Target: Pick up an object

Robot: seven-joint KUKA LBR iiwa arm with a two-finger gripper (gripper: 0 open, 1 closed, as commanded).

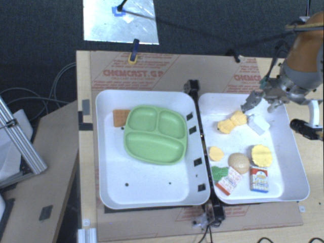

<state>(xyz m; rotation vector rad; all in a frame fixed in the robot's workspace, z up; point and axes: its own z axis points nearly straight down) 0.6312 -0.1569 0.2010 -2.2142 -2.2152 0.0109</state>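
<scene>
My gripper [262,105] hangs over the far part of the right bin [293,151], open, with nothing between its fingers. Just below and left of it lies a yellow toy food piece [232,123], and a small white block [257,124] lies right under it. Nearer the front of that bin are a pale yellow chip-like piece [216,153], a tan bun [239,161], a yellow round piece [261,155], a red and white carton [258,179], a red and white packet [230,180] and a green leafy piece [218,172].
The left bin [109,135] holds a green divided plate [155,134] with a brown cracker square [120,117] at its far left corner. A black divider [198,135] runs between the bins. A foil sheet [120,14] lies beyond the bench.
</scene>
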